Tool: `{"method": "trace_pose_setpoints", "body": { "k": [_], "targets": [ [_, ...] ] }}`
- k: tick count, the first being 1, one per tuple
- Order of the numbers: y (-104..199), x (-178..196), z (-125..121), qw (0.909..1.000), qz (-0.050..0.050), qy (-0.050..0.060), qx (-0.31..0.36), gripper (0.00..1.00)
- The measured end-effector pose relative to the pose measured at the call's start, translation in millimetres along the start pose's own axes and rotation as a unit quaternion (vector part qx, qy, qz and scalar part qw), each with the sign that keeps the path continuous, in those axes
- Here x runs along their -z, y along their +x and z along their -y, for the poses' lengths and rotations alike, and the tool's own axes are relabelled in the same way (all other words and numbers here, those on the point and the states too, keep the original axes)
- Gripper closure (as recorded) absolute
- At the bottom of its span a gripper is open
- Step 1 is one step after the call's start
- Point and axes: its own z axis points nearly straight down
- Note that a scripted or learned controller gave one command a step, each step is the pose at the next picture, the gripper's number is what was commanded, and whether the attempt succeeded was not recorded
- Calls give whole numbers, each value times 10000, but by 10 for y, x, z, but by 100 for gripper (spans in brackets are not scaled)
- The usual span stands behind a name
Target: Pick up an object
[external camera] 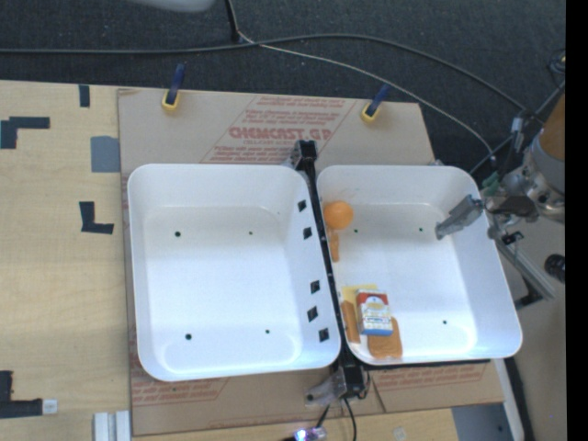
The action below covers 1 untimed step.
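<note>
1. Two shallow white bins sit side by side on a brown cardboard sheet [276,131] printed with red lettering, which lies on a pale wooden bench [55,274].
2. Two yellow-tipped clamps hold the cardboard's far edge, one to the left [172,96] and one to the right [371,108].
3. The left bin [220,347] shows small dark dots on its floor.
4. The right bin [478,338] holds the objects.
5. An orange ball [338,214] rests against the right bin's left wall, towards the far side.
6. A small blue and red packet [375,312] lies near the right bin's near-left corner, on top of an orange flat item [388,345]; what that item is cannot be told.
7. The gripper [457,219] reaches in from the right, over the right bin's far-right corner, well apart from the ball and the packet.
8. One grey finger points left over the bin wall; whether the jaws are open or closed cannot be told, and nothing is seen between them.
9. A thin dark cable [386,49] runs across the dark floor behind the bench.
</note>
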Motion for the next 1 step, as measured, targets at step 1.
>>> {"method": "trace_pose_setpoints", "body": {
  "k": [1],
  "targets": [
    [375,-921,45,10000,-18,41,11,0]
  ]
}}
